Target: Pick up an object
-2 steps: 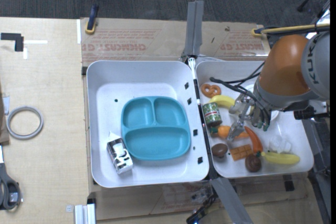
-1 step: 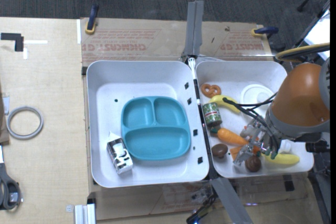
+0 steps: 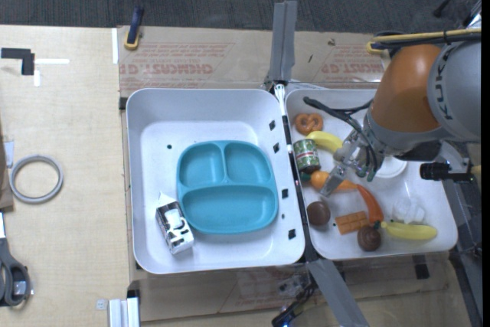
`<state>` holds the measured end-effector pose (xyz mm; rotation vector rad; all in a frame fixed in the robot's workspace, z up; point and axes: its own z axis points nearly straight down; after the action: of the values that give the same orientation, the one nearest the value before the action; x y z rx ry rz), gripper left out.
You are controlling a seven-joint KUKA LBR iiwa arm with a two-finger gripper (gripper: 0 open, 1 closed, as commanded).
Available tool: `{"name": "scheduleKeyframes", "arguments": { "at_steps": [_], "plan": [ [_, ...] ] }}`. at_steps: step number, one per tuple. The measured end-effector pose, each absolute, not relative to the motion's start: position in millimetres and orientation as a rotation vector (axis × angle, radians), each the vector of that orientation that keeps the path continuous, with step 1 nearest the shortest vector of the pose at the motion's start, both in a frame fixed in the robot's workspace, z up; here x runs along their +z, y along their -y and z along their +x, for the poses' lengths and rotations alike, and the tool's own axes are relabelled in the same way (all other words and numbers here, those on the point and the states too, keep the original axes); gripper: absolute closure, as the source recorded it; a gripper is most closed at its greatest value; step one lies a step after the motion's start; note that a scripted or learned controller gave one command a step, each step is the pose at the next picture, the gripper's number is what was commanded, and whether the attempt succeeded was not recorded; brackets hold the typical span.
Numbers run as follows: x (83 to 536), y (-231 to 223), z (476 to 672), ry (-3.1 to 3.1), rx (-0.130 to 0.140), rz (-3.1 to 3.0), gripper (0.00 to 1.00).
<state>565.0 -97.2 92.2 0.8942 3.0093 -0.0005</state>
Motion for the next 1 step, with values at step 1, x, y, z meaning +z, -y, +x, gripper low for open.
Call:
{"name": "scheduleKeyframes", "arguments": {
  "at_steps": [1],
  "plan": [
    [91.5, 109.6, 510.2, -2.966, -0.002, 1.036, 0.0]
  ]
}}
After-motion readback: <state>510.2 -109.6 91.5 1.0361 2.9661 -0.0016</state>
